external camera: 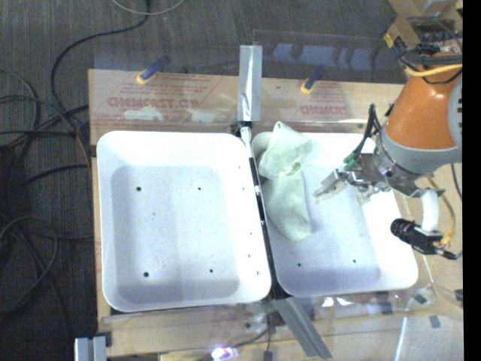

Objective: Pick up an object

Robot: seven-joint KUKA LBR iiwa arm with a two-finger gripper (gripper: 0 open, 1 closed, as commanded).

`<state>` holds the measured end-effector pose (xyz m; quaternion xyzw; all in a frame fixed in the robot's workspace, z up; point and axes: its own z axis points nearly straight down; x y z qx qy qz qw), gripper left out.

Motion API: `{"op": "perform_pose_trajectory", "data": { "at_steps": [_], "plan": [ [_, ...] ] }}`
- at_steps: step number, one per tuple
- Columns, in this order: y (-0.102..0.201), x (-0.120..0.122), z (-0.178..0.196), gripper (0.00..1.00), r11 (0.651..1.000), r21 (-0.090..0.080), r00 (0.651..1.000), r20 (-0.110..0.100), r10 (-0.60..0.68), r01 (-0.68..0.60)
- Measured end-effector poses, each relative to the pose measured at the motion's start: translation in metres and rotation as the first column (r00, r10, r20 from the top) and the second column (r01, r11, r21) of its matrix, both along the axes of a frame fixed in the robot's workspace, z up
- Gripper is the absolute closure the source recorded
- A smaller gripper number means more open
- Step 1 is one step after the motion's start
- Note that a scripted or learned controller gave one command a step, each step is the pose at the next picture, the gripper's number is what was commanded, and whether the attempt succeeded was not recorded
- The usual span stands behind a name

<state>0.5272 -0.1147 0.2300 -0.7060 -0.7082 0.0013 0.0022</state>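
Hovering beside the pale green cloth (288, 179), the pincer (325, 189) gapes apart, holding nothing.

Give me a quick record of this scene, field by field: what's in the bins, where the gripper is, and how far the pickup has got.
object: pale green cloth, crumpled
location: right bin, against its left wall
left bin: bare white floor
gripper: above the right bin, just right of the cloth
held: nothing visible
task status: cloth not yet picked up
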Motion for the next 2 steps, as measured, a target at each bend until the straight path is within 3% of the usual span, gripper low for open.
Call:
{"op": "perform_pose_trajectory", "data": {
  "at_steps": [1, 2],
  "plan": [
    [0.002, -0.008, -0.135, 0.00, 0.983, 0.000, 0.983, 0.007, -0.183, 0.183],
    [-0.075, 0.055, -0.116, 0.00, 0.938, -0.005, 0.938, 0.001, -0.347, 0.347]
  ]
}}
